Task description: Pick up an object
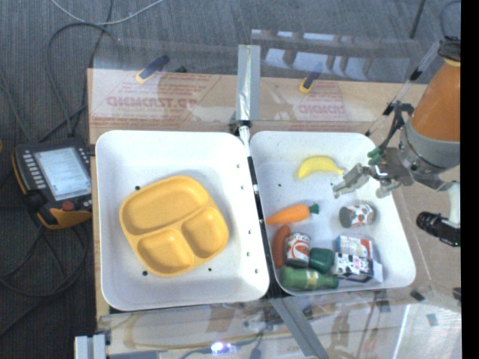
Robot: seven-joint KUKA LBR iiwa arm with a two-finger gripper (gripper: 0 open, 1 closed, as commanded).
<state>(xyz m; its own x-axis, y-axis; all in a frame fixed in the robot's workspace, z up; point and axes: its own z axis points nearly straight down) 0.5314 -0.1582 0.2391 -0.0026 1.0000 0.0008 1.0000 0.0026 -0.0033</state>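
Hovering over the right shallow white bin (389, 144), two-finger metal gripper (358, 182) spread apart, nothing between the fingers, fingertips aimed toward the curved yellow plastic banana (319, 167). Hanging just right of that banana and just above-left of the small grey-and-red can lying on its side (357, 215).

Open floor around the banana: bare white toward the bin's far wall and toward the central divider, plenty of room there. Tighter going nearer the front edge, away from the banana: orange plastic carrot with green tip (290, 214) lying just below the banana, long axis running left to right, green end pointing right. Below that, packed close together: red sausage-shaped toy (280, 244), red-and-white printed can (298, 249), dark green bottle lying flat (307, 279), small dark green block (322, 259), printed white carton (353, 257). Print on can and carton too small to read.

Banana's long axis roughly left to right, ends curving downward.

Far left of the banana, yellow three-compartment plastic tray (174, 224) sitting in the left white bin (127, 152). Faint reddish lettering on the board behind both bins, unreadable.
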